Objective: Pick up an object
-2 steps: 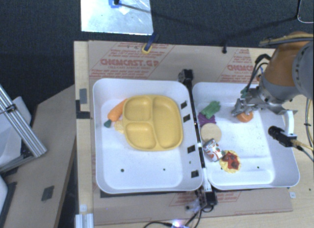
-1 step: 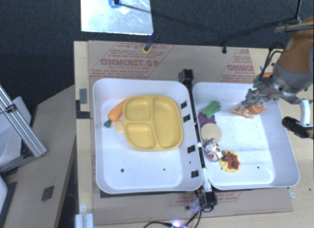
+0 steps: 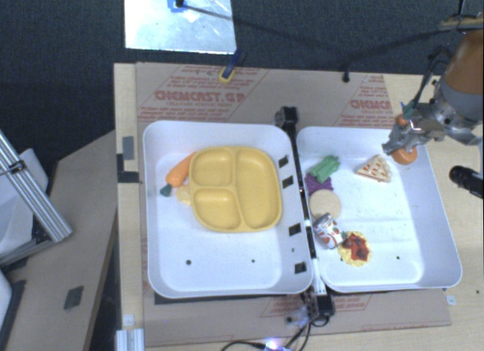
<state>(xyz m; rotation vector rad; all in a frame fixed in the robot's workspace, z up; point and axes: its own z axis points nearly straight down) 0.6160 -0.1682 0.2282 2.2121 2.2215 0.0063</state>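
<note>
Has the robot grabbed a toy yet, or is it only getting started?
Nothing looks picked up yet. The gripper sits at the right bin's far edge, right by a small orange toy, but I can't tell if it has hold of it. Grabbing and lifting are still left.

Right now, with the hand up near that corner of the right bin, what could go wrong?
The hand sits by the bin's far wall, so it might bump the rim. The orange piece under it looks small and could slip away. The waffle wedge lies close by and may get nudged.
</note>
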